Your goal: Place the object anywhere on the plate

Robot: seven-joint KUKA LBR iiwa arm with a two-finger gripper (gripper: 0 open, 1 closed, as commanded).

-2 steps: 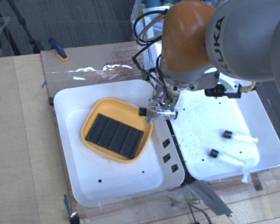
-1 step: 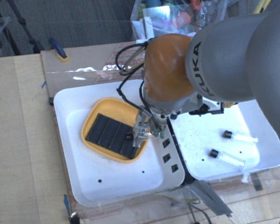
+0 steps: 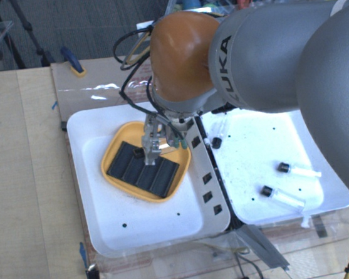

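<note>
Arm: grey KUKA iiwa arm (image 3: 277, 47), orange band, nearest the lens
Claw: two-finger gripper (image 3: 152, 150) low over plate; spread cannot be told
Object: flat black ribbed rectangular piece (image 3: 137, 169) lying on yellow plastic plate (image 3: 114, 150), left white bin (image 3: 109, 226)
Progress: seemingly placed; retreat left
Writing: "KUKA", partly readable
</note>
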